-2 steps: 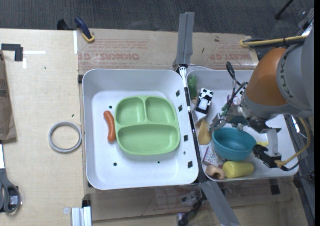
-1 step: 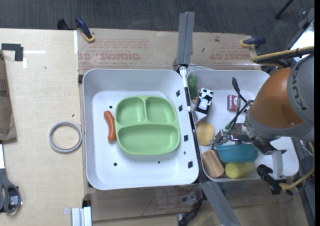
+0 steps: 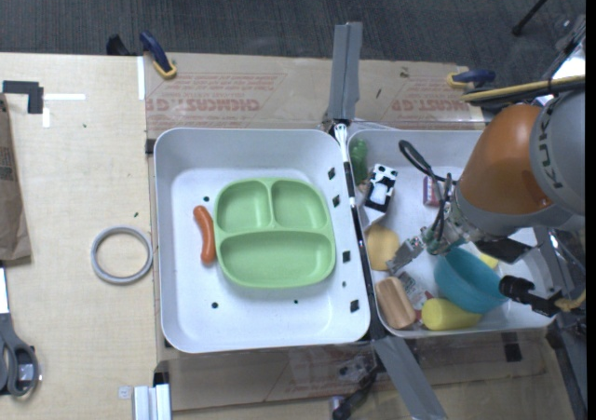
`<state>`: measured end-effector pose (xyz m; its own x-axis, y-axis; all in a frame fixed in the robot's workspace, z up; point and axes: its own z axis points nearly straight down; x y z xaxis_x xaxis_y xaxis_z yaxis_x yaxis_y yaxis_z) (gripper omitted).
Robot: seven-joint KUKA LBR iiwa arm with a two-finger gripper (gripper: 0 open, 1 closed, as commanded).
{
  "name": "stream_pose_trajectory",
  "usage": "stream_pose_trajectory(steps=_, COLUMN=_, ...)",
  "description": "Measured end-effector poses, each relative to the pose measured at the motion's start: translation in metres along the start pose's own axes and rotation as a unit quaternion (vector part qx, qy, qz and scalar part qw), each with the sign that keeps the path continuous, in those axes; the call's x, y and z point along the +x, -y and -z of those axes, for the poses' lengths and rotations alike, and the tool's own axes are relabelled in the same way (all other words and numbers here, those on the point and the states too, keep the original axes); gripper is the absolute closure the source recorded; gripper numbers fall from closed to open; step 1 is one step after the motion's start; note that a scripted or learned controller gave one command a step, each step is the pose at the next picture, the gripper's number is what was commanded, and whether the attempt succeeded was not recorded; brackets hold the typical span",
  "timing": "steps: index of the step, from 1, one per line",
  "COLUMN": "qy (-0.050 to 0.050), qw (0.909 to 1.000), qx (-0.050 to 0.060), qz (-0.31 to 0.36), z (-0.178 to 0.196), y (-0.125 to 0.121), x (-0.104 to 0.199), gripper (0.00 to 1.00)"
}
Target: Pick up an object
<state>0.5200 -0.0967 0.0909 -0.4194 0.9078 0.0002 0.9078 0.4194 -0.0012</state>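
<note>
Camera view, right bin [image 3: 410, 141]: gripper [image 3: 407, 258] hanging low among clutter, finger state unclear; crowding yellow ball [image 3: 381, 246], bowl [image 3: 467, 280], bread [image 3: 395, 303] — risking nudging neighbours, missing the grasp.

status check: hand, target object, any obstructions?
Hand low in right bin, among the clutter; nothing seen held. Closest: yellow round item, blue bowl. Crowded: tan piece, yellow piece.
</note>
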Motion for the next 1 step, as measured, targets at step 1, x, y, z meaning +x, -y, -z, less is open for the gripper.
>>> stream_pose_trajectory(steps=1, qy=0.001, qw=0.9991, qx=-0.001, qz=0.042, z=0.0011, y=-0.0891, x=-0.05, gripper=0.0)
